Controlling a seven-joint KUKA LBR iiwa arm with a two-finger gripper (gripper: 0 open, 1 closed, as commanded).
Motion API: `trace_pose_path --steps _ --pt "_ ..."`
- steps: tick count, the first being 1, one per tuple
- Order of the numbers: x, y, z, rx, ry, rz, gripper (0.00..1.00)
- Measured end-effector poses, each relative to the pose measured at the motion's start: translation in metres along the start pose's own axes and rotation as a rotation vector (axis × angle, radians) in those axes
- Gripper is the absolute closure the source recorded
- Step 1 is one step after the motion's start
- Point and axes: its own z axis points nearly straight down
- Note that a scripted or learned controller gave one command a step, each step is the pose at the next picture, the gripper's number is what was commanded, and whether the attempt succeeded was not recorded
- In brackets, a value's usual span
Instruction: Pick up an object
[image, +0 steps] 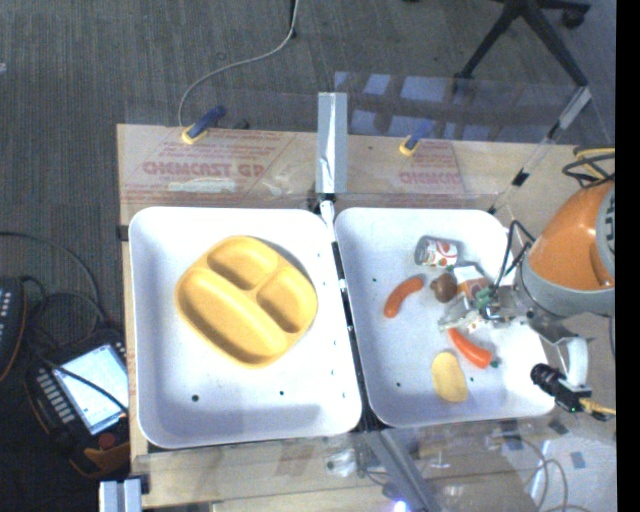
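The right bin (400, 395) holds several small items. An orange sausage (403, 295) lies left of centre. A small tin with a red and white label (437, 251) lies near the back. A brown rounded piece (443, 288) sits just in front of the tin. An orange carrot-like piece (470, 348) and a yellow oval piece (450, 377) lie toward the front. My gripper (468, 312) reaches in from the right and hangs low between the brown piece and the orange carrot-like piece, close to both. The view is too small to show anything held.
The left bin (160, 400) carries a yellow divided plate (247, 298). A ridge (343, 300) separates the two bins. The arm's orange band (570, 245) and grey wrist hang over the right bin's right rim. Cables run near the wrist.
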Motion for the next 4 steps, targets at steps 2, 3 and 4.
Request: trace_pose_path --steps 2,3,4 --pt "0.016 -0.023 0.019 0.044 0.010 0.012 0.00" --pt "0.018 -0.021 0.009 0.045 0.017 0.008 1.00" --pt "0.075 0.018 -0.088 0.065 0.018 0.008 1.00"
